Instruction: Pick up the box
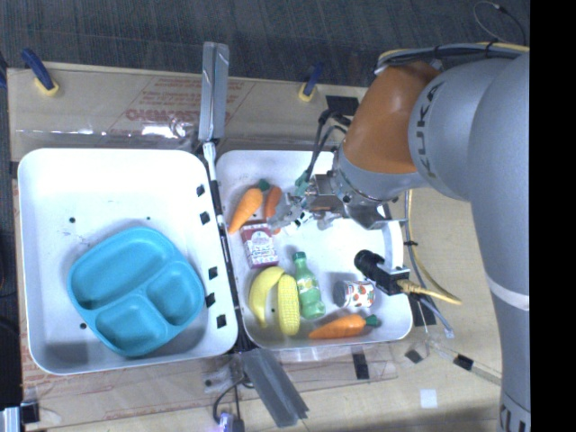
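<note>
Box point(359, 292) small, light, stiff card, lies in right bin point(396, 241) near carrot point(337, 328). Grab flat sides. Claw point(292, 207) grip: cannot tell.

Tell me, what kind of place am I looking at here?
Probably a robot test bench in a lab: a big grey arm reaches over two white bins, one full of toy food such as a carrot and a banana.

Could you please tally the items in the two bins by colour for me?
Orange: 3, carrots
Yellow: 2, banana, corn
Green: 1, bottle
Red: 1, ketchup packet
White-red: 1, box
Blue: 1, tray
Total: 9
</note>
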Robot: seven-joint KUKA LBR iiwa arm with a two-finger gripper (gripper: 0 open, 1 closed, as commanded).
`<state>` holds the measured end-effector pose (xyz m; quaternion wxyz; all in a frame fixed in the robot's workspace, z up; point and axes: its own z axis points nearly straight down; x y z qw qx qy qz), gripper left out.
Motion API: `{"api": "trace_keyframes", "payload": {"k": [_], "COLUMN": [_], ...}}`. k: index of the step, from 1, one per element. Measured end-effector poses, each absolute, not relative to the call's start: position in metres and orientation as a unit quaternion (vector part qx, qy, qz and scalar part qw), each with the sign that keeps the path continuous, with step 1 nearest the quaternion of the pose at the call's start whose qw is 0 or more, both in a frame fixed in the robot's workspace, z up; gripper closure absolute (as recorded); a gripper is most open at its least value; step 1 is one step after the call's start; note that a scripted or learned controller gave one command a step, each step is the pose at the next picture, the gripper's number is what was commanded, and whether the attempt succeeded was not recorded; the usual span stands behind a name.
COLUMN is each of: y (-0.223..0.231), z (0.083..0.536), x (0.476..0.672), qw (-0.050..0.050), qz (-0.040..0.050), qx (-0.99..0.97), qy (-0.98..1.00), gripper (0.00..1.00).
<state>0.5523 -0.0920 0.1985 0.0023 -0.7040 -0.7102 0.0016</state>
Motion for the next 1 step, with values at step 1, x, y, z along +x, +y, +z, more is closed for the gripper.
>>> {"api": "trace_keyframes", "payload": {"k": [1], "y": [-0.023], "z": [0.191], "x": [0.5481], "qw": [0.002], "qz": [0.0016], "qx": [-0.688], "qy": [-0.725], "gripper": [0.0]}}
